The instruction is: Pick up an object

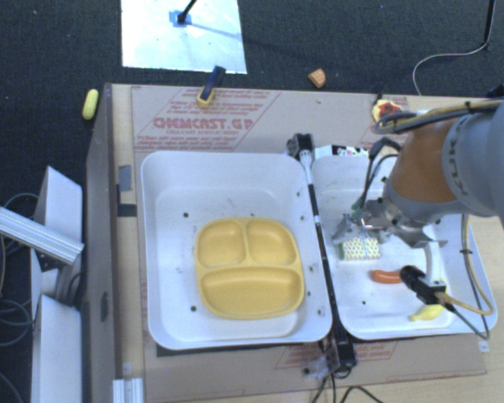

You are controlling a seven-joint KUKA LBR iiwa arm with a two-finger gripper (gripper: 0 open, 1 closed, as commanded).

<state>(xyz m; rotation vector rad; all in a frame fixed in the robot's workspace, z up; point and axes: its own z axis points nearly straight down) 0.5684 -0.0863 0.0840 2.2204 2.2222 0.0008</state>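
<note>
1. The grey arm (479, 162) with its orange band reaches in from the right and bends down over the right bin (462, 321).
2. Its pincer (365, 225) sits low in that bin, near the divider between the two bins; whether it is open or closed cannot be told, as the wrist hides it.
3. Just below the pincer lies a small white block with a dotted yellow-green face (359, 247), touching or nearly touching the pincer's tip. Its long axis runs roughly left to right, tilted slightly up toward the right.
4. An orange, carrot-like piece (385, 276) lies below the block, long axis nearly horizontal.
5. A yellow piece (426, 313) lies near the bin's lower right corner, slanting up toward the right.
6. The left bin (164, 225) holds a yellow divided plate (249, 267), flat, with two small compartments above one wide one.
7. Both bins rest on a cardboard-covered surface (227, 116).
</note>
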